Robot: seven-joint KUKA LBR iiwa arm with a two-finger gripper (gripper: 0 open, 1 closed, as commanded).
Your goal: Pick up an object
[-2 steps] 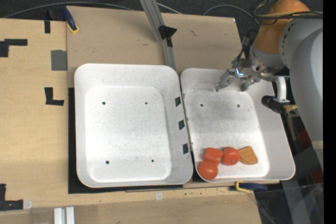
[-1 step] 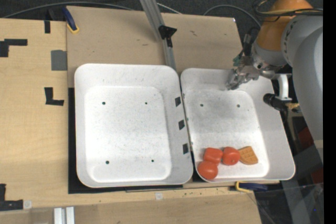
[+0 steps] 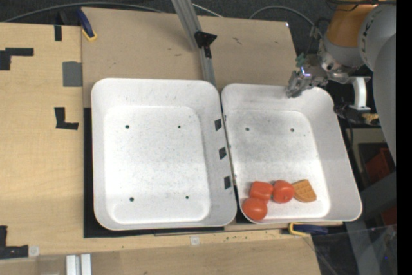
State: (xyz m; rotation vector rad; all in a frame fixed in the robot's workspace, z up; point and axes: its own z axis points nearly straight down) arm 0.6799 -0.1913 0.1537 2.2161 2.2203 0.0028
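1. Two white bins sit side by side on the table (image 3: 148, 42). The left bin (image 3: 109, 138) and the right bin (image 3: 322, 138) nearly touch along their inner rims.
2. Candidate objects huddle in the right bin's near corner: three red tomato-like pieces (image 3: 267, 196) touching one another, and an orange wedge (image 3: 304, 190) just beside them. They probably slid there against the wall.
3. The hand (image 3: 297, 85) hangs over the right bin's far rim, well apart from the cluster. Nothing visible in it. Wide or narrow: cannot tell, it is too small and dark.
4. Judgement: approach not yet begun. The tight cluster against the wall may hinder a clean grasp; the orange wedge looks the most isolated.
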